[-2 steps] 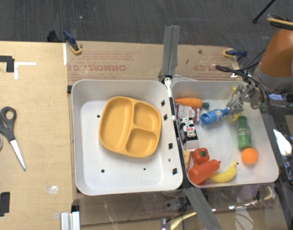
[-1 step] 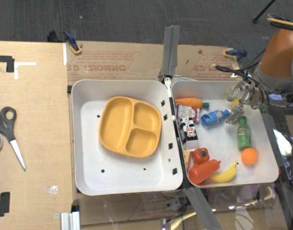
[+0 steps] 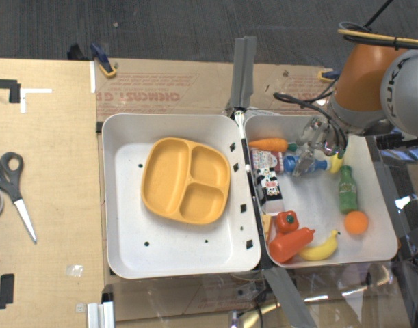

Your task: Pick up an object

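Camera view: hand [image 3: 311, 154] low in right bin [image 3: 380, 183], over a blue object [image 3: 317, 164] beside the carrot [image 3: 269, 144]; finger state cannot tell. Green bottle [image 3: 347, 189], orange ball [image 3: 356, 222], banana [image 3: 319, 249] nearby. Yellow 3-compartment plate [image 3: 186, 180] in left bin [image 3: 120, 203].

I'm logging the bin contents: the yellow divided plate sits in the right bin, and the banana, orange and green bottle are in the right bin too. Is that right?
Not quite. The camera view shows the yellow divided plate in the left bin; the banana, orange and green bottle are in the right bin.
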`<action>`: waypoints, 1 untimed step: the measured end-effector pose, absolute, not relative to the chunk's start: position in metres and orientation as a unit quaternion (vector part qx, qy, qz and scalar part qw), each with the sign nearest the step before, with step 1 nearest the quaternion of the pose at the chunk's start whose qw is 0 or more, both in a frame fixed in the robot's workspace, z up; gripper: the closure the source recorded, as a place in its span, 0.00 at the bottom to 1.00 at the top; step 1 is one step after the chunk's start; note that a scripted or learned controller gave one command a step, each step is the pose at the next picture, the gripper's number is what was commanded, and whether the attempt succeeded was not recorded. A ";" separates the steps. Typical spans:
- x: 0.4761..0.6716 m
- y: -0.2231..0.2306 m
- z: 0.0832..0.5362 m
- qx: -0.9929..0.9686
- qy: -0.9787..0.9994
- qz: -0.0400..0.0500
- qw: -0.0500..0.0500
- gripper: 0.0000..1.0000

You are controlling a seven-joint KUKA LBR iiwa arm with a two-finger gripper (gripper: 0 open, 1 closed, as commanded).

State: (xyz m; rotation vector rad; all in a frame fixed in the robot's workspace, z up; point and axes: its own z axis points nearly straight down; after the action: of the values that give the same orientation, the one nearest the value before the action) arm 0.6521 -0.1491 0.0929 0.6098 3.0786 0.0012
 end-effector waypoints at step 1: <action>0.619 -0.223 0.094 0.166 0.986 0.000 0.002 0.00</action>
State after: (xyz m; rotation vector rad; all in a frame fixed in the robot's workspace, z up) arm 0.6193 -0.2225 0.0940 0.5201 3.0937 -0.0015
